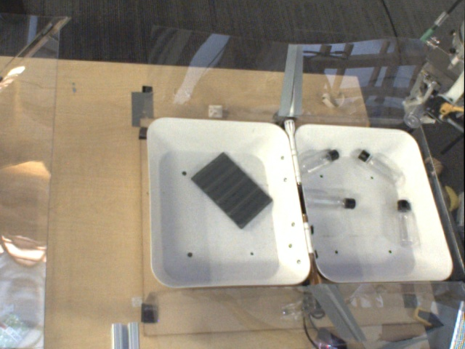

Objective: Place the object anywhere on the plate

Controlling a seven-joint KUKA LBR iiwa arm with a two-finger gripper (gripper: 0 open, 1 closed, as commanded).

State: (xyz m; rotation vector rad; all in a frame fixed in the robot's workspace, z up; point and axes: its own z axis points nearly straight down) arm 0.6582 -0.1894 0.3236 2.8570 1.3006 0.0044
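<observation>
I see my gripper (436,86) parked at the bench's far right corner; its state I cannot tell. Nearest it, four clear vials (320,160) lie in one bin (429,195). Beyond, one dark plate (231,190) lies in the other bin (156,195).

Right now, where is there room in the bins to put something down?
Left bin: bare floor all round the dark plate, widest along the near wall and left side. Right bin: four clear vials lie scattered over the far half and right side; the near strip is free.
</observation>
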